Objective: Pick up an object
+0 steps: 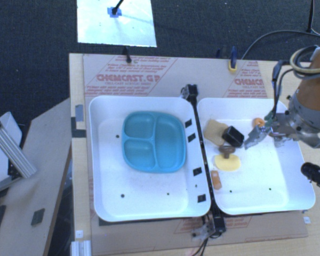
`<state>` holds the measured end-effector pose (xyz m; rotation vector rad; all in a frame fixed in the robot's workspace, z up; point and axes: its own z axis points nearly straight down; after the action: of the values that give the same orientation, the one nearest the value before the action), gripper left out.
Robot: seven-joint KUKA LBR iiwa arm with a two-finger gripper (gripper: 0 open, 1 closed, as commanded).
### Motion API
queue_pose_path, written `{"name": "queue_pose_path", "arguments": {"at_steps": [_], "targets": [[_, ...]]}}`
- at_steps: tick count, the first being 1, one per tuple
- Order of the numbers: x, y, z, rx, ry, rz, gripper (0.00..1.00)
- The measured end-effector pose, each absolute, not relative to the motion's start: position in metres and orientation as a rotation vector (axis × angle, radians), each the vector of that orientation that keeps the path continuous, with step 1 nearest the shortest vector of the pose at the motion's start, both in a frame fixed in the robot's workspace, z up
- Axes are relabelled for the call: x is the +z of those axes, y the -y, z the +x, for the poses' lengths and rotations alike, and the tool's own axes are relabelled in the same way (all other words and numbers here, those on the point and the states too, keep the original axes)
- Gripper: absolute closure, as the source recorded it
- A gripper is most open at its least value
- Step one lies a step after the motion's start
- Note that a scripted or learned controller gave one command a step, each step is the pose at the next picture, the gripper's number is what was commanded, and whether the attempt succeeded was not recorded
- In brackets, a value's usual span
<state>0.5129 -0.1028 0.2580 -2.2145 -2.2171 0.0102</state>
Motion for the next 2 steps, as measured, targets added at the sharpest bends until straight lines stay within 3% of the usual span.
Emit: {"name": "queue_pose_path", "arguments": {"at_steps": [1, 2], "targets": [[0.264, 0.102, 0.515, -0.001, 2.226, -2.218, 0.0], [0.22, 0.096, 0.518, 0.0, 2.223, -2.219, 0.0]]}}
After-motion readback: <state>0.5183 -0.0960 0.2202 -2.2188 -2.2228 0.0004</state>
